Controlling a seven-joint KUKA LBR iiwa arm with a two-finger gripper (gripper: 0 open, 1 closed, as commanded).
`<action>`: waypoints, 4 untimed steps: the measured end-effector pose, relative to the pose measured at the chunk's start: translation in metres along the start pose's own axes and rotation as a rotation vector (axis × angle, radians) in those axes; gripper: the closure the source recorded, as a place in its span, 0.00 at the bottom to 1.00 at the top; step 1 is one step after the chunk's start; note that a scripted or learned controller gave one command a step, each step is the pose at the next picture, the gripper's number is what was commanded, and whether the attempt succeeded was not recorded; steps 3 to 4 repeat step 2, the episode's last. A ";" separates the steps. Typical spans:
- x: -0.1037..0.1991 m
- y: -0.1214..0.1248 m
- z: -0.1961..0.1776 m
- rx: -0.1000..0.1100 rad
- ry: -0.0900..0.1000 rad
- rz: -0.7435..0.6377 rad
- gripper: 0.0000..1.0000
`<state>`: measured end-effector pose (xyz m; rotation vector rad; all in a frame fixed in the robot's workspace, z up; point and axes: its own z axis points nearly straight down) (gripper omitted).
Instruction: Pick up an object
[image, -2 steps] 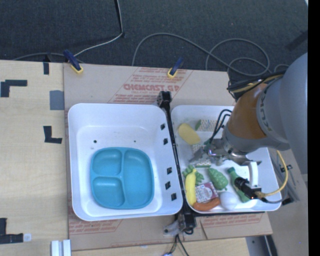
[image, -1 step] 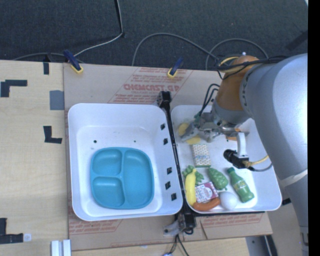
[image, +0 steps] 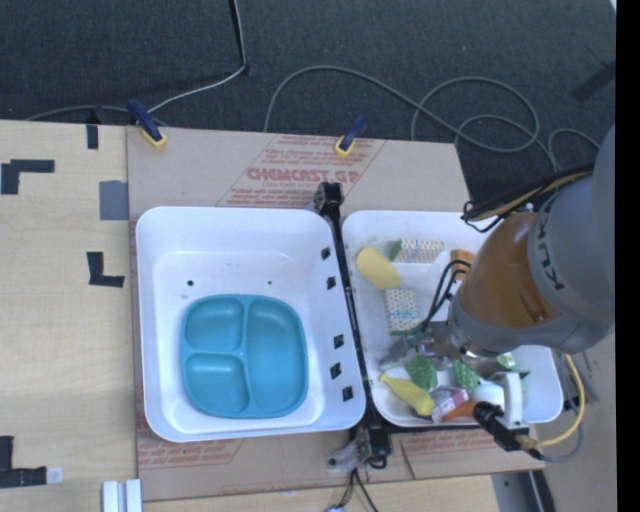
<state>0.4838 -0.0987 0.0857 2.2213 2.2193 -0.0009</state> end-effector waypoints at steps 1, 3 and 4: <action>0.000 0.001 -0.010 -0.003 -0.001 0.001 1.00; 0.046 0.061 -0.099 0.001 0.001 -0.002 1.00; 0.046 0.061 -0.099 0.001 0.001 -0.002 1.00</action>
